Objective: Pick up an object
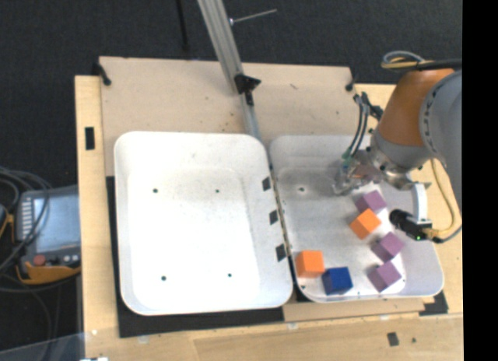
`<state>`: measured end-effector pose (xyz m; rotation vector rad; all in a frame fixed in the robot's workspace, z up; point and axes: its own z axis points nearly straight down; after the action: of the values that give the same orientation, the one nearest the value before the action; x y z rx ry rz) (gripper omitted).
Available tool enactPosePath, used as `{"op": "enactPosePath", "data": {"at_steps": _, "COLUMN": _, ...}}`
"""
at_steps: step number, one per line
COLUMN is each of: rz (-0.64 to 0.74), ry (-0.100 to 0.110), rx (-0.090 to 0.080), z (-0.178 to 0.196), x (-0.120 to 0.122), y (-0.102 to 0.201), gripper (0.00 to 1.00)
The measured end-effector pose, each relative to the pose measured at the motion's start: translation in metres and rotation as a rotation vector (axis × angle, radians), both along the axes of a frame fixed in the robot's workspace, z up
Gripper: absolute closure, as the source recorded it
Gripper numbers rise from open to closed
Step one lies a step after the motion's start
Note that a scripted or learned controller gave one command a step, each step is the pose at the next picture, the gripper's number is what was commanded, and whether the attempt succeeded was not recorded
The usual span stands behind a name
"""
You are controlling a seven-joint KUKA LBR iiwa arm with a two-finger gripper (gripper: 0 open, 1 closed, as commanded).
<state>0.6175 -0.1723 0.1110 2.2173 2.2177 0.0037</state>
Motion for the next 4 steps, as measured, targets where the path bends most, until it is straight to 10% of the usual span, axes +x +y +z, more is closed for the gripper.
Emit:
{"op": "enactPosePath", "data": {"at_steps": 2, "rz": 0.005, "ry": -0.003, "rx": 0.000, "z": 0.120, "x": 0.015, "y": 0.002, "gripper": 1.00}}
{"op": "enactPosePath", "data": {"at_steps": 4, "rz": 0.005, "ry": 0.005, "rx": 0.001, "z": 0.112, "x": 0.024, "y": 0.051, "gripper": 1.00}}
